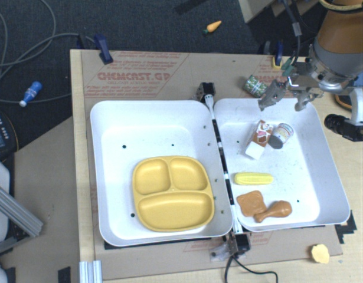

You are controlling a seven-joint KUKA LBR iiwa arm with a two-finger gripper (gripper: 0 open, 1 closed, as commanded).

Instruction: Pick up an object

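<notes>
My gripper [285,102] hangs open over the far edge of the right bin [323,175], nothing between its fingers. Just below it in that bin lie a small white and brown carton [258,140] and a grey can [280,136] side by side. Nearer the front sit a yellow corn cob [253,179] and a brown drumstick [274,210] beside a brown meat piece [251,203]. A yellow divided plate [172,192] rests in the left bin [110,158].
A green can [254,86] lies on the bench behind the right bin. A black clip [206,90] sits at the bins' far joint. A yellow lump [319,253] lies on the bench at the front right. An orange carrot [213,26] and a blue bottle [30,92] lie on the floor.
</notes>
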